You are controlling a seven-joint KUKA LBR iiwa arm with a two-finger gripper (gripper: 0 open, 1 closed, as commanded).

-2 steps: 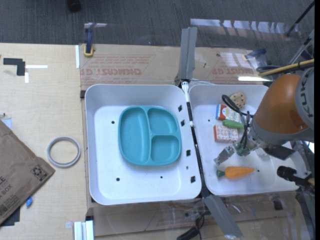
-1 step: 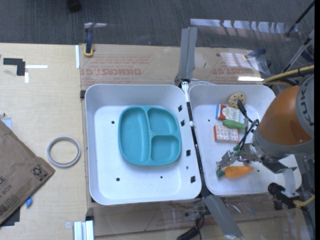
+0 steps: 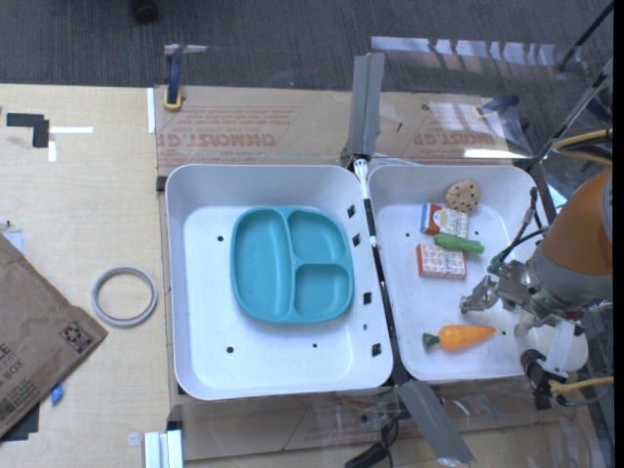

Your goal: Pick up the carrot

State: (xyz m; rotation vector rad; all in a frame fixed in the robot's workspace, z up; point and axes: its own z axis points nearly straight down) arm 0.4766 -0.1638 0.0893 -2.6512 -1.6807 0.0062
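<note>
A: Gripper (image 3: 478, 298) state?
B: Over the right bin (image 3: 409, 354), low, near its right wall. Finger spread not resolvable at this angle; cannot tell. Nothing seen between the fingers.
A: Carrot (image 3: 460, 336)?
B: Lying flat on the right bin's floor, near the front edge, green top pointing left. Just below the gripper, apart from it.

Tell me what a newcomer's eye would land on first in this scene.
The teal divided tray sits in the middle of the left bin, the boldest shape here. In the right bin, the orange carrot lies near the front, with the gripper just above it, apart from it.
</note>
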